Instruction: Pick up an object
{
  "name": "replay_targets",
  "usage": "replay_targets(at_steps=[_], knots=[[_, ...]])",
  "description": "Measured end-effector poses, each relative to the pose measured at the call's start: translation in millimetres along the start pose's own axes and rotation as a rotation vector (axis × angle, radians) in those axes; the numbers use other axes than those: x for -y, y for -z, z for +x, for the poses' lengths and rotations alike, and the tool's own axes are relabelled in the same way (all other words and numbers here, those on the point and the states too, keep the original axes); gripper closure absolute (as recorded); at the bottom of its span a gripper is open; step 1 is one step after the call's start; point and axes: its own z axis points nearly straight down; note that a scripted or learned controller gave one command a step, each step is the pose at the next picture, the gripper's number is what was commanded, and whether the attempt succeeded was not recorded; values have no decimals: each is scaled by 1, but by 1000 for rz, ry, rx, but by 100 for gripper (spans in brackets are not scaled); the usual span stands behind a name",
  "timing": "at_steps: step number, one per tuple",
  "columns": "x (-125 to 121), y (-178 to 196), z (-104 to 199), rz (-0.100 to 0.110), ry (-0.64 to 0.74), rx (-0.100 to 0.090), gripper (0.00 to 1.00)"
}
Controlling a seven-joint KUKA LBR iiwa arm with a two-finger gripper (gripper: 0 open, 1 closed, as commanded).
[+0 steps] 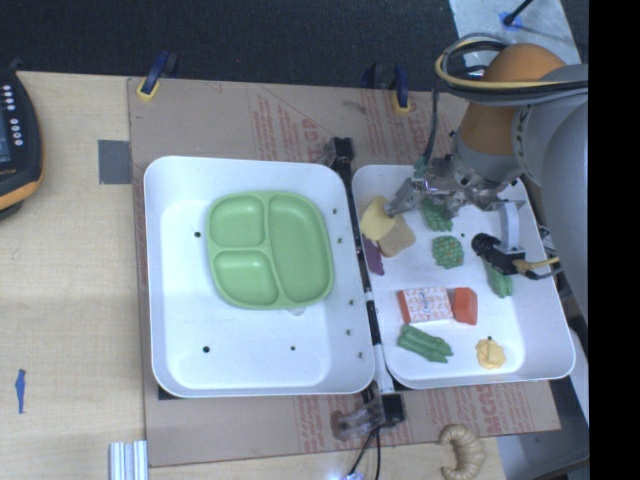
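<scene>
- Camera view: your tool (pixel 437 196) hangs over the far end of the right bin (pixel 545 353); you cannot tell how its jaws stand.
- A dark green piece (pixel 437 216) lies right beneath the tool; whether they touch is unclear.
- Just left of the tool sits a yellow wedge (pixel 376 220) on a tan block (pixel 396 239).
- Nearer you than the tool: a green broccoli (pixel 447 252), then a red-and-white packet (pixel 426 304).
- Well left of the tool, the left bin (pixel 180 358) holds a green divided plate (pixel 270 249).
</scene>
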Motion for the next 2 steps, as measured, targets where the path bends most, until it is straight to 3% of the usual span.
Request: replay_targets(at_steps=[2], knots=[[1,4,25,-1,0,3,0]])
